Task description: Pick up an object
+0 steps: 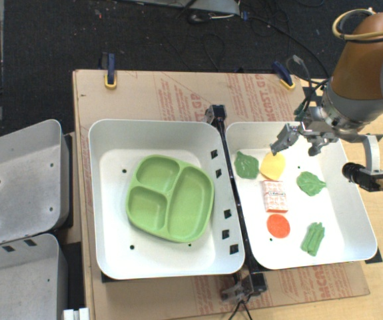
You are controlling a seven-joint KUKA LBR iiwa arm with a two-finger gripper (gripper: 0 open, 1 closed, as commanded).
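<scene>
The right bin [351, 219] holds several small items: a yellow piece [273, 167], a dark green leaf shape [246, 165], a second green leaf [310, 183], a red-and-white packet [275, 196], an orange disc [278, 226] and a green bundle [313, 238]. My gripper [300, 143] hangs over the bin's far part, just up and right of the yellow piece. It is open, with only white bin floor showing between its two dark fingers [285, 139]. The left finger's tip is close above the yellow piece.
The left bin [104, 179] holds a light green divided plate [171, 197]. A black divider with clips [230, 192] runs between the bins. White lids [18, 179] lie off the bench to the left. Clamps [110, 71] hold the board's far edge.
</scene>
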